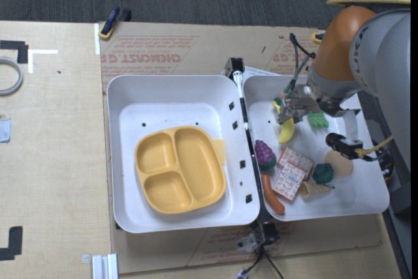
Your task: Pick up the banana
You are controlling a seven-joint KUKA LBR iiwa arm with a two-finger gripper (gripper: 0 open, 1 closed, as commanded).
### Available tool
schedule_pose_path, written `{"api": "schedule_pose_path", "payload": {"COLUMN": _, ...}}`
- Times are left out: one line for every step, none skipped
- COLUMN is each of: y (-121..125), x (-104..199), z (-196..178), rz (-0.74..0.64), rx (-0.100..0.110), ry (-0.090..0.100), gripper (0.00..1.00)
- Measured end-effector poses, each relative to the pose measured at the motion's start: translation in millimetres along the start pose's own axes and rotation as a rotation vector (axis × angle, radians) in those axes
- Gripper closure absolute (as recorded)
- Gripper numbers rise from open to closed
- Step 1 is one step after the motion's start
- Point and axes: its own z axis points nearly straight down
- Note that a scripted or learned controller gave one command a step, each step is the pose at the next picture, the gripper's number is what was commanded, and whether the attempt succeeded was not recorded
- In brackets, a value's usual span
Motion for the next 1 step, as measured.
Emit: {"api": "schedule_pose_path", "payload": {"y": -55.1, "x": 0.7, "z": -56.7, "rz": -0.007, "rx": 0.001, "ry": 0.001, "gripper": 1.0}}
